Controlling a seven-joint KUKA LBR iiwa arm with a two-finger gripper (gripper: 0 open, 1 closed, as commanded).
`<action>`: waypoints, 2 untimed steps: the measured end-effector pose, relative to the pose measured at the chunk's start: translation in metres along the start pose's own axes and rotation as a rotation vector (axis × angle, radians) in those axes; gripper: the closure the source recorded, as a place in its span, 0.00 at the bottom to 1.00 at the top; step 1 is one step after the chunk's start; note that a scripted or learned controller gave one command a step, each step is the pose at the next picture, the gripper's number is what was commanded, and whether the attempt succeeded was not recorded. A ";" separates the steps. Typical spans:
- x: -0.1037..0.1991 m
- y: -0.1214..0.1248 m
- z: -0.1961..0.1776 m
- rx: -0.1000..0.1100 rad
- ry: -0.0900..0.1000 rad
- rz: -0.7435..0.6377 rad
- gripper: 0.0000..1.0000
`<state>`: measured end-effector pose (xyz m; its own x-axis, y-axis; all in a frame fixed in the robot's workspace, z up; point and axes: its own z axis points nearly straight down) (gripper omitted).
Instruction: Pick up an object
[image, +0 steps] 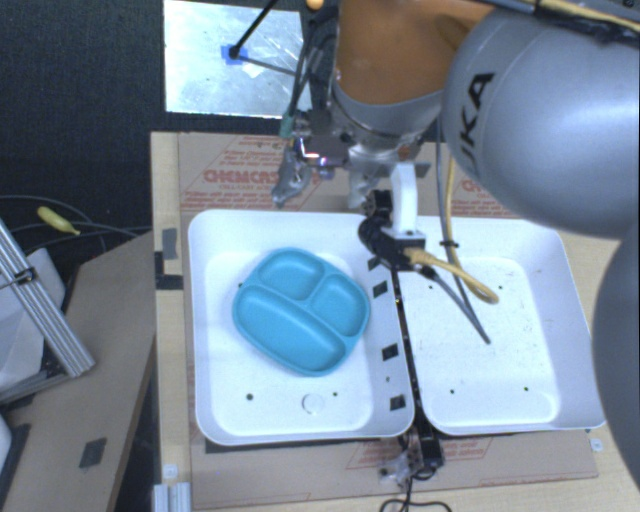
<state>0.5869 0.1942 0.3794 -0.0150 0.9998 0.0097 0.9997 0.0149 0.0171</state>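
The task stood at its approach step, by my reading: the gripper (297, 172) hung off the arm (540, 100) just past the far rim of the left bin (215, 400), over the cardboard (230, 170) rather than over anything it could take. Its tip was small and muddled against the wrist hardware, so I could not tell whether it was spread or pressed together, and nothing showed pinched in it. The one clear candidate, a blue plate (300, 310), lay flat in the middle of the left bin, near of the gripper and well apart from it. The next move probably called for travelling nearward and down to the plate, then closing across its raised rim, since so broad and shallow a thing offers no other hold.
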 end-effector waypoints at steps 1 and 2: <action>0.032 -0.003 -0.166 -0.003 -0.001 0.006 0.00; -0.019 0.076 -0.153 0.014 -0.012 0.020 0.00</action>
<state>0.6601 0.1748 0.5335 0.0053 1.0000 -0.0019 1.0000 -0.0052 0.0032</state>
